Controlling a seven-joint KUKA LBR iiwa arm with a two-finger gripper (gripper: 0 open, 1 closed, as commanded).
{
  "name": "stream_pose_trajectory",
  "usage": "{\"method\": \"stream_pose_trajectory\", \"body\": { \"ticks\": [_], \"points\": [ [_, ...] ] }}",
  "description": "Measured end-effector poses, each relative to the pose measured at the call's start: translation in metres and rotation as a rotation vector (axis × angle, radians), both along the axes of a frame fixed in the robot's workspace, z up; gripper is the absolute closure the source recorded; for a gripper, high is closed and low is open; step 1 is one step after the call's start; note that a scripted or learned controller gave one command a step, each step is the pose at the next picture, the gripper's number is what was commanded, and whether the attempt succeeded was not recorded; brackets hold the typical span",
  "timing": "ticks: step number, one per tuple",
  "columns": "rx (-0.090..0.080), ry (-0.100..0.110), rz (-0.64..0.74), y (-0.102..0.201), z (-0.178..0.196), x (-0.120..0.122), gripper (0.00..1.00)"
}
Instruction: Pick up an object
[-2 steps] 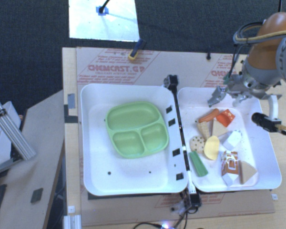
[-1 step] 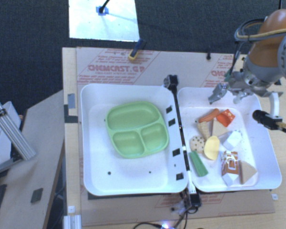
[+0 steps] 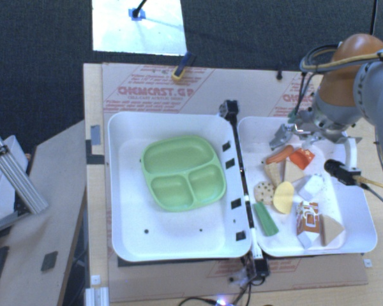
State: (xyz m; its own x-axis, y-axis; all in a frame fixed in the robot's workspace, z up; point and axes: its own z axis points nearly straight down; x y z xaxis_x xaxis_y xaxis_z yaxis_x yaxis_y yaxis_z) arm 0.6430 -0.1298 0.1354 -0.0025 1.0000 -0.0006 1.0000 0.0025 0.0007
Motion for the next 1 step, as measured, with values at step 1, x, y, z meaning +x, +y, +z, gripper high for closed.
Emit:
{"method": "stream_pose_trajectory", "body": {
  "ticks": [1],
  "points": [
    [0.0, -0.002, 0.001, 0.0005, -0.0502, 0.0011, 0.0]
  ]
}}
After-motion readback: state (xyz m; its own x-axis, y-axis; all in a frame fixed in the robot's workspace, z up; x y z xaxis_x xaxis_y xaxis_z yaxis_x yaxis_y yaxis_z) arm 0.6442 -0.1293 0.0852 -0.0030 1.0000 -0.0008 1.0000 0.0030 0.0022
